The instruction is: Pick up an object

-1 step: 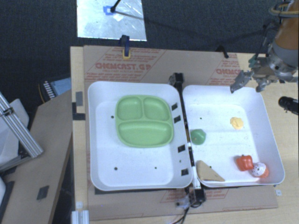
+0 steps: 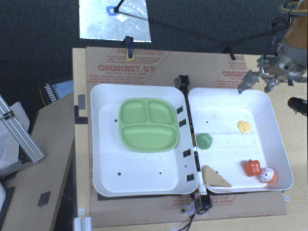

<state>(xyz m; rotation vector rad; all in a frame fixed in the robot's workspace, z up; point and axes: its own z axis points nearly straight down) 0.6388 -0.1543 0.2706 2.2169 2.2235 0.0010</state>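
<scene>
In left bin [image 2: 103, 177], smooth green sectioned plate [image 2: 147, 124]

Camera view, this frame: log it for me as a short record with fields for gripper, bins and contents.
gripper: gripper above the right bin's far rim, fingers spread, nothing between them
left bin: left bin holds a green divided plate
right bin: right bin holds five loose items
items: yellow piece, green lump, tan wedge, orange-red toy, white-and-orange piece touching it
task state: nothing picked up yet
</scene>
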